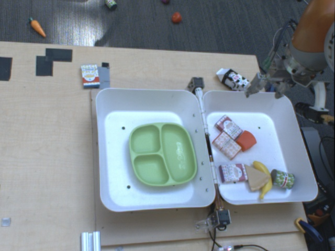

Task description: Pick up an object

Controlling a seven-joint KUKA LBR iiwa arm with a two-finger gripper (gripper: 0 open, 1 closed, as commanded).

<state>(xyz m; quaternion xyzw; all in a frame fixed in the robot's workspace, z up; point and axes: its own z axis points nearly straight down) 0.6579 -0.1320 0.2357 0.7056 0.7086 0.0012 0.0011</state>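
The right bin [293, 140] holds several small things. Two red-and-white cartons [228, 125] [226, 145] lie near its middle, with an orange-red block [246, 140] beside them. A third carton [233, 173], a tan wedge [256, 180], a banana [266, 178] and a green can [283, 179] lie along the near side. My gripper [267, 87] hangs over the bin's far edge, open, with nothing between its fingers. It is well apart from every object.
A green divided plate [163, 153] sits in the left bin [112, 140]. On the bench behind the bins lie a black-and-white toy [232, 79] and a small box [90, 76]. A carrot [37, 27] and small balls lie on the floor beyond.
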